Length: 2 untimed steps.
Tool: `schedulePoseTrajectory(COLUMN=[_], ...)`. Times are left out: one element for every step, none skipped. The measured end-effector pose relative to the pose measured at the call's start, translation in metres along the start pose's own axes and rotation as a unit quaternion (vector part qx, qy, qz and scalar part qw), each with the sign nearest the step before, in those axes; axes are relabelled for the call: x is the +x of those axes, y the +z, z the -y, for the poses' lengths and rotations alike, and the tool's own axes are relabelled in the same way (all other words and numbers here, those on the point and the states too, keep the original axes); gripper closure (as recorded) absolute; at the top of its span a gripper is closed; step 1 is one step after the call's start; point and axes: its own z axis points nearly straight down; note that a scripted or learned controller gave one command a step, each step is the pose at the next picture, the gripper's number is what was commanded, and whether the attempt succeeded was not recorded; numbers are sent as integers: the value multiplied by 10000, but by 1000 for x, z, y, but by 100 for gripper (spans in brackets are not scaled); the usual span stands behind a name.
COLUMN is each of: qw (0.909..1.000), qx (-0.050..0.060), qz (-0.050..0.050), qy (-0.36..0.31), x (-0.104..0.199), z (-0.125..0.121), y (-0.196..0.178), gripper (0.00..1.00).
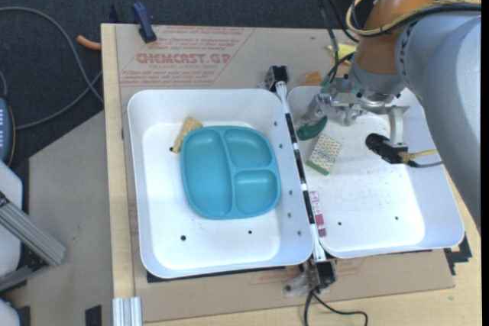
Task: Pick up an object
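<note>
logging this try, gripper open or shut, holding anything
Gripper: cannot be told. It sits low in the right bin, by a green object.

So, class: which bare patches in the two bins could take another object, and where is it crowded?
Free: the right bin's near half, below the patterned packet, and the left bin's floor below the blue tray. Crowded: the right bin's far corner, around the pincer, green object and packet.

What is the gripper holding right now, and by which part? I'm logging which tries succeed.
Cannot be told. The gripper hangs over the right bin by a green object and a patterned packet, but nothing shows between its tips.
</note>
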Motion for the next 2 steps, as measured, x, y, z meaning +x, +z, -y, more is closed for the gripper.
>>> schedulePoseTrajectory(qw=[10000, 10000], qx=[-15, -12], qz=[6, -6], qy=[-4, -9], x=[0, 65], z=[-1, 56], y=[-11, -101], gripper=[100, 100])
